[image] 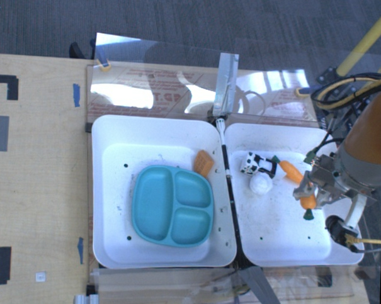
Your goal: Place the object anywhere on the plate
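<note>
Scene was bright w/ even overhead light; both white bins [109, 144] looked near washed out. Strong glare streaked the clear panel [155, 90] behind them. Shadows were soft and faint; arm [367, 149] at right was slightly blurred, rest fairly sharp.

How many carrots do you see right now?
2. One carrot lies in the right bin beside the cow toy; a second carrot at the gripper.
</note>
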Robot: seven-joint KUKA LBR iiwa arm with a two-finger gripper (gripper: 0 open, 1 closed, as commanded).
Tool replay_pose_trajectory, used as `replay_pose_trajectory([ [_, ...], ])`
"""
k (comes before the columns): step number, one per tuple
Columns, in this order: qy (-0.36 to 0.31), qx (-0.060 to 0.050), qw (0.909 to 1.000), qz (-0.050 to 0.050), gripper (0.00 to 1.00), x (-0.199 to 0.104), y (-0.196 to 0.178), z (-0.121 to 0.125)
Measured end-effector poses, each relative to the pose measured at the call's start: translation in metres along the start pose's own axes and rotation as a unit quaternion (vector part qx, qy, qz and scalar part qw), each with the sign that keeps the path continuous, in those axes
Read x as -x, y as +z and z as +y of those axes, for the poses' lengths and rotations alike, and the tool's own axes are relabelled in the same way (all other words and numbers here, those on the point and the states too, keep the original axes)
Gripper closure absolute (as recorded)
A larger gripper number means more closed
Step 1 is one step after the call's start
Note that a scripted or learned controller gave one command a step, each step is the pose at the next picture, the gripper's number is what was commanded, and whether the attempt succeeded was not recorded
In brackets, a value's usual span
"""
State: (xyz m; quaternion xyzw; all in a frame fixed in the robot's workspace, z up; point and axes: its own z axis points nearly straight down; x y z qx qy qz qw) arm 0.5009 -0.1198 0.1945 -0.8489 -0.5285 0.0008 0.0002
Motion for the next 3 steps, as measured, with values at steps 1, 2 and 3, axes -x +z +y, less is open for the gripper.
replay_pose_trajectory([
  [1, 0.069, 0.001, 0.9976, 0.003, 1.00, -0.121, -0.061, -0.001],
  [2, -0.004, -0.002, 1.0000, 0.000, 1.00, -0.216, -0.024, -0.023],
  [3, -0.001, -0.001, 1.0000, 0.000, 0.00, -0.214, -0.026, -0.021],
])
